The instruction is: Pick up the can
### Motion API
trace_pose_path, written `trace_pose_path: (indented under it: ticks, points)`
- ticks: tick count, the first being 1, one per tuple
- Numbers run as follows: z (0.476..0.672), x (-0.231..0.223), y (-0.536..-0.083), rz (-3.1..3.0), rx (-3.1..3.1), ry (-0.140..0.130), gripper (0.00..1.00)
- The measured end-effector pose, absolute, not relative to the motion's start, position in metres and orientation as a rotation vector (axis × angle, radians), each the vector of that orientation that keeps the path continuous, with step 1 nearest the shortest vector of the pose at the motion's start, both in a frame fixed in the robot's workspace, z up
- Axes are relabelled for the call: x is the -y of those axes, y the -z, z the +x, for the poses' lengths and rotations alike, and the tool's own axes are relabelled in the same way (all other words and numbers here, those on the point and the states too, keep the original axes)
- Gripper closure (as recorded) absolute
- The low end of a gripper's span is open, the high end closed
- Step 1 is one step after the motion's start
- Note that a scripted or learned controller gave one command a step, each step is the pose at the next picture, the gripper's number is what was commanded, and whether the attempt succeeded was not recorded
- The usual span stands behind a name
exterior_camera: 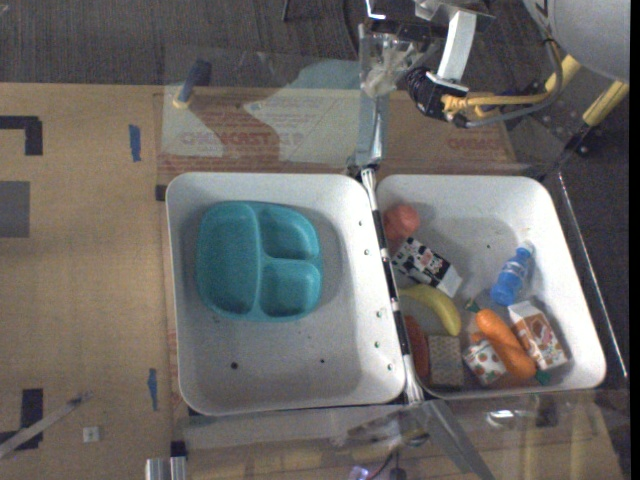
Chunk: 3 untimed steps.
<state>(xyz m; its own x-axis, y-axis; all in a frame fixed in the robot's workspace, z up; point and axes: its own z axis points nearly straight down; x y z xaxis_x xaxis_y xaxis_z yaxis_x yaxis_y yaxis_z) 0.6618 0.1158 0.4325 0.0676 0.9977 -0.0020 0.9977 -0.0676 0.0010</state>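
Gripper [383,66] hanging beyond the far edge of the bins, whether apart or together I cannot tell, the likely can [416,341] dark red, lying on its side in the right bin [565,230], near-left corner, just beside the banana [434,307].

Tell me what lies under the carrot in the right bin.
The carrot lies across two small cartons: one at its lower left, another at its right. The bin floor beneath them is covered, so anything there is hidden.
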Motion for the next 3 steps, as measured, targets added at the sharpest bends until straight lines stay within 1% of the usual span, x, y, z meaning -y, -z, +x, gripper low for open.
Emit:
trace_pose_path:
  ticks: [1,2,3]
  points:
    - [0.663,-0.118,-0.441,2.288,-2.147,0.002,1.00]
    - [0.667,-0.101,-0.412,2.380,-2.055,0.009,1.00]
    - [0.668,-0.103,-0.421,2.374,-2.059,0.011,1.00]
